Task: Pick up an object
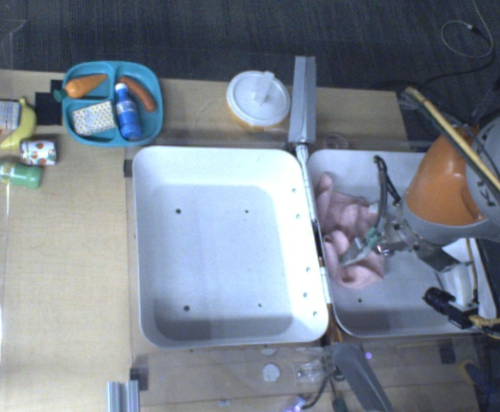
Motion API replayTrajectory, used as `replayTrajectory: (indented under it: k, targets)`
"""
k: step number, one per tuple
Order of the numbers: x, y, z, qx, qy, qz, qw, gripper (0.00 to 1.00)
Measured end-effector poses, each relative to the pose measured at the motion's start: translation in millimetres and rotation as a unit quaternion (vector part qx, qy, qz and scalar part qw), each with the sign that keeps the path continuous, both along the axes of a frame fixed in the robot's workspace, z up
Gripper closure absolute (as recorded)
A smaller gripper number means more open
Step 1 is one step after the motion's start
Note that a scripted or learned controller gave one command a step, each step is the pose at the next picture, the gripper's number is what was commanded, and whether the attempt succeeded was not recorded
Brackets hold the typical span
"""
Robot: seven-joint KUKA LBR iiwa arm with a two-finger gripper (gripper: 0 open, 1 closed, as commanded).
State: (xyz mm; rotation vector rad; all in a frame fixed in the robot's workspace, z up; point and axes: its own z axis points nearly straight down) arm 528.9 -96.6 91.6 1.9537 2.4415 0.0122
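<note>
A soft pink object (344,230), lumpy like a plush toy, lies against the left wall of the right bin (421,312). My gripper (368,245) is low over its right side, reaching in from the right under the orange wrist band (442,191). The fingers are small and dark against the pink shape, and their state is unclear. Part of the pink object is hidden by the gripper.
The left bin (224,239) lies beside the right one, a metal divider (301,101) running back between them. A blue tray of toy food (112,101), a white lidded cup (258,99), a banana and small cans (18,140) stand on the bench. Cables trail at the right.
</note>
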Motion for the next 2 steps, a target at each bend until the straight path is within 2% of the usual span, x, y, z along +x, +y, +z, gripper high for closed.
replayTrajectory:
  k: [1, 2]
  targets:
    - [3, 1, 12, 0.0007, -0.004, 0.0, 1.0, 1.0]
    - [65, 47, 94, 0.0012, 0.006, 0.038, 0.9992, 1.0]
